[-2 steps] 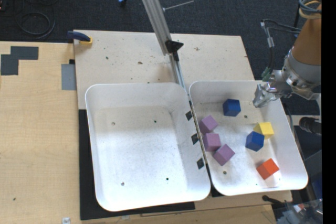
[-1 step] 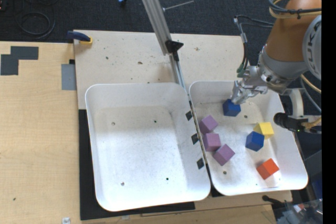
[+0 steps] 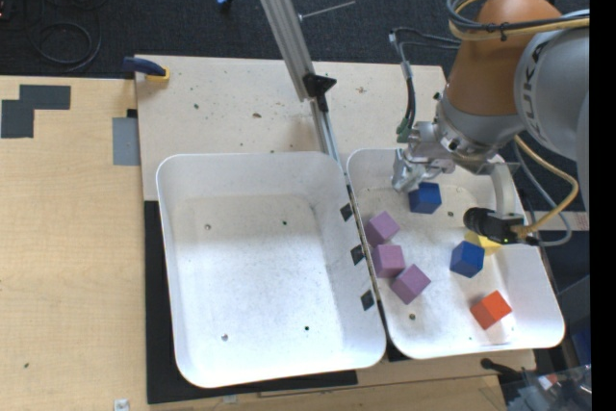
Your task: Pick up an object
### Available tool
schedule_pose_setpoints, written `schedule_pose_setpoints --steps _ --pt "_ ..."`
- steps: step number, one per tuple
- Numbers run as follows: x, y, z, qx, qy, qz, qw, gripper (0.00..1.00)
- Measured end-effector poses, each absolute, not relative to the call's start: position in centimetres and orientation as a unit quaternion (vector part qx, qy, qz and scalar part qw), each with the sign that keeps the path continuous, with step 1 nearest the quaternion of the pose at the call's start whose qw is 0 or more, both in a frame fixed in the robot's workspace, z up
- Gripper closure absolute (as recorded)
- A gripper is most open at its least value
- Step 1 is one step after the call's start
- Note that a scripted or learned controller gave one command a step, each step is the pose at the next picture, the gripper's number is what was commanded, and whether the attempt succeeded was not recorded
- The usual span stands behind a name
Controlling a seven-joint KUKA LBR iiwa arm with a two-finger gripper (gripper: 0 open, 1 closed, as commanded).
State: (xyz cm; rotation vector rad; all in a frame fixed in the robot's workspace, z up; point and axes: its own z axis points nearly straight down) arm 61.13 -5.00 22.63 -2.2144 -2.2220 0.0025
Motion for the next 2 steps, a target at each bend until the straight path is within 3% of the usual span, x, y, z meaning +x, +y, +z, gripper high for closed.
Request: schedule_pose_setpoints --steps 2 --pt "64.4 5.3 22.5 -0.706 -0.709 0.0003 0.001 1.0"
